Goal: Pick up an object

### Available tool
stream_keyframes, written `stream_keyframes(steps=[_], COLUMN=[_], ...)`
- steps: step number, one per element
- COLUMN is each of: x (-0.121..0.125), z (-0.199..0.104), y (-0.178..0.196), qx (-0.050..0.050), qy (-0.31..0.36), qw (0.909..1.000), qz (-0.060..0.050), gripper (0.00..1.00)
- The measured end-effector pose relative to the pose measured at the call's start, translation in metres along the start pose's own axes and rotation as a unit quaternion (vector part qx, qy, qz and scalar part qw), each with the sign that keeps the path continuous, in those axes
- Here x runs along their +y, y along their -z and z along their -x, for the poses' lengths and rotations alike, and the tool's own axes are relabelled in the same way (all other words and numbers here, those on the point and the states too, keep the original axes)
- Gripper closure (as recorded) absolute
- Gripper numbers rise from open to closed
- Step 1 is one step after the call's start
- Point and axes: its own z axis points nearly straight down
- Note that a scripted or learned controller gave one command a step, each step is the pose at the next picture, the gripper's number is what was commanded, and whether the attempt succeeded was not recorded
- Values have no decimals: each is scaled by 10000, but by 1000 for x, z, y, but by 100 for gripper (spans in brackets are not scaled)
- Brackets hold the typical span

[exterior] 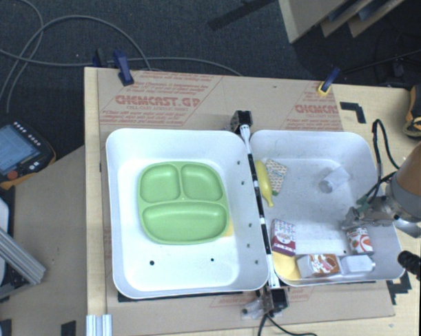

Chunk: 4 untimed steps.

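From my screen the gripper (364, 216) sits low at the right side of the right bin (304, 143), just above a small red-and-white packet (360, 240) — I cannot tell how far its fingers are parted, nor whether anything is between them. The likeliest targets lie along the bin's near edge: that packet, a brown-and-red packet (322, 265) beside it, a white packet with red print (283, 234) and a yellow item (283, 264) partly under them. They crowd and overlap, so I judge a descent here could nudge one aside or pinch two at once. The bin wall is close — a finger could catch it. The green divided tray (184, 203) in the left bin (124, 264) is well apart.
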Motion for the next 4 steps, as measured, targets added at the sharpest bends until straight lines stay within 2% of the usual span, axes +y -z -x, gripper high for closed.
stream_keyframes(steps=[1, 2, 3, 4], x=[44, 43, 20, -18], z=[-63, -62, -9, -2], y=[50, 50, -10, -10], qx=[-9, -11, -6, 19], qy=[3, -1, -5, 12], qw=[10000, 10000, 10000, 10000], qz=[-1, -5, -12, -6], gripper=[100, 0, 0, 0])
